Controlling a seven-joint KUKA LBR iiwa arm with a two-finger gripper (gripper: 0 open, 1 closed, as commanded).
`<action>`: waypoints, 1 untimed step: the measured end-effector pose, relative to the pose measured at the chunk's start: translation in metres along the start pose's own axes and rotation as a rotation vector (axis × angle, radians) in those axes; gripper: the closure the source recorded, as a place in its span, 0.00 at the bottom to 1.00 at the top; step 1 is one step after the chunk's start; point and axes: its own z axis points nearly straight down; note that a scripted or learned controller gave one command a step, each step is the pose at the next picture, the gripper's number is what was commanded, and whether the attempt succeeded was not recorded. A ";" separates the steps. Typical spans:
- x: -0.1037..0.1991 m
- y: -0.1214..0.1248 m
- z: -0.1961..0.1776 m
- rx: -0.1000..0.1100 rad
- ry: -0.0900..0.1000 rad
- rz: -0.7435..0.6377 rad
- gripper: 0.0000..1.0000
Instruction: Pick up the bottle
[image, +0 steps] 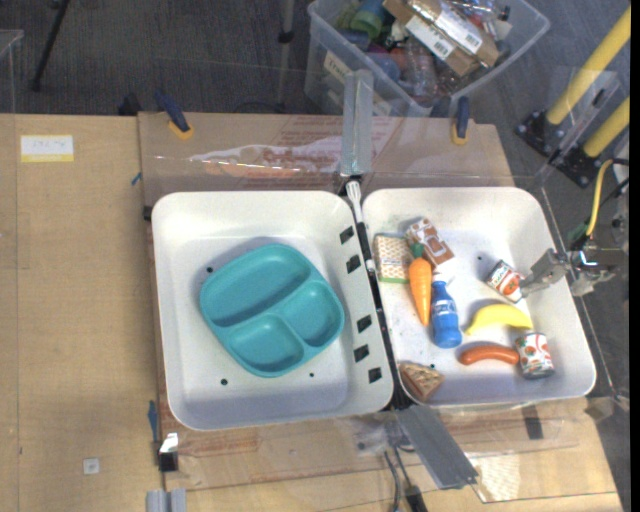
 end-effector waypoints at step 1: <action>0.087 -0.029 0.080 0.001 0.000 0.126 0.00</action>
